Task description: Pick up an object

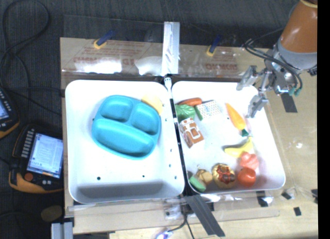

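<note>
Claw (256,92) hovers open over right bin (273,145) of toy food.

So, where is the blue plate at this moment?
The blue plate lies in the left bin, toward its back half. A small yellow item touches its back right edge, near the divider between the bins.
</note>
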`<state>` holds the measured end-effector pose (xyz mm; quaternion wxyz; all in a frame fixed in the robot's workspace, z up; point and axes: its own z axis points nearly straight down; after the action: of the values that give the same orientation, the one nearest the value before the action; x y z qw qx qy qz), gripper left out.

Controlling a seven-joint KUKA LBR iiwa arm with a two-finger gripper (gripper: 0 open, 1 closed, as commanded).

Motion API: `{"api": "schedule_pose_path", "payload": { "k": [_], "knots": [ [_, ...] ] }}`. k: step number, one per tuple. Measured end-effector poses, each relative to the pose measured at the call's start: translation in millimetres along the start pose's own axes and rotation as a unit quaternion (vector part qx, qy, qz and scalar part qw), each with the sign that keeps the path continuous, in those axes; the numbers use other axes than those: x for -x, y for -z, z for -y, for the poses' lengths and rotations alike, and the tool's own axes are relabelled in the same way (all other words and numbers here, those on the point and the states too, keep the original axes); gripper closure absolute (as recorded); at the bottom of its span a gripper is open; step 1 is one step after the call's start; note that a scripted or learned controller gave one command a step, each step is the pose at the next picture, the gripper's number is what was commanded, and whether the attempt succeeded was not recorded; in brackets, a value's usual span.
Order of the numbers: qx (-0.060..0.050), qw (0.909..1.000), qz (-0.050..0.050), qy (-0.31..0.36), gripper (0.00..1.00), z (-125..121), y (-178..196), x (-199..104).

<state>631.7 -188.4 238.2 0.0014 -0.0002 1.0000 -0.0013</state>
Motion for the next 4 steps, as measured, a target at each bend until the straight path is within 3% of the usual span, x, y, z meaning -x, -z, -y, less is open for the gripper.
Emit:
{"api": "schedule_pose_path", "payload": {
  "k": [1, 2, 3, 4],
  "knots": [
    [0.001, 0.9985, -0.001, -0.055, 0.00, -8.3, -131.6, 36.7],
    [0.000, 0.9904, 0.005, -0.138, 0.00, 33.6, -148.1, -20.8],
    [0.000, 0.9648, 0.000, -0.263, 0.00, 34.3, -129.5, 8.7],
    [0.000, 0.9699, 0.006, -0.243, 0.00, 33.7, -148.2, -18.4]
  ]
}}
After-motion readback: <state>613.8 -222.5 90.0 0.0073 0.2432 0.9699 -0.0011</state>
